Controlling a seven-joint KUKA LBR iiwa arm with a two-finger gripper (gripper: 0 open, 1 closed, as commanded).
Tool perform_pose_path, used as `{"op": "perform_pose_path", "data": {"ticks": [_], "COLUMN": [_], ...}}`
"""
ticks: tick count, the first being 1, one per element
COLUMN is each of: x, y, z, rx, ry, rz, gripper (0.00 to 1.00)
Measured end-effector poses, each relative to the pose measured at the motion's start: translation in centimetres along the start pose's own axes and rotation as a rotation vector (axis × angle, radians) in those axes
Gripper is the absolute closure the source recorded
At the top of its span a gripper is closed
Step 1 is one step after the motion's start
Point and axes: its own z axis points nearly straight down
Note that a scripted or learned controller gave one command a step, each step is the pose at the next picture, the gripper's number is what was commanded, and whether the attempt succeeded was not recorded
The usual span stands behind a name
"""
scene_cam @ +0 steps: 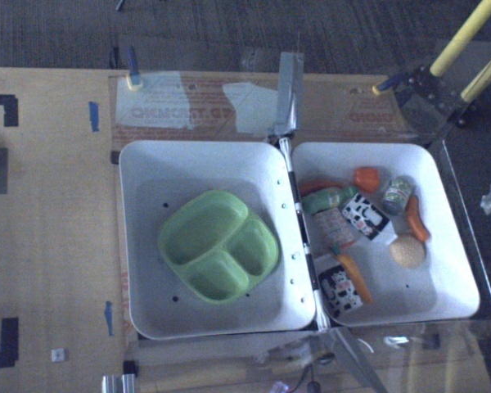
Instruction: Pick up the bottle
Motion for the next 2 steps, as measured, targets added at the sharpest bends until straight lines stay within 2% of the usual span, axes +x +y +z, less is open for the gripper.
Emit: {"op": "perform_pose_path", "data": {"ticks": [1,2], "x": [3.4,2.2], "y": [-2.2,-1.2], "z": [11.6,4.9], "rx": [0.000,-0.002], "ry": [0.001,0.000], "rz": [-0.498,-0.464], "gripper": [1.00,1.00]}}
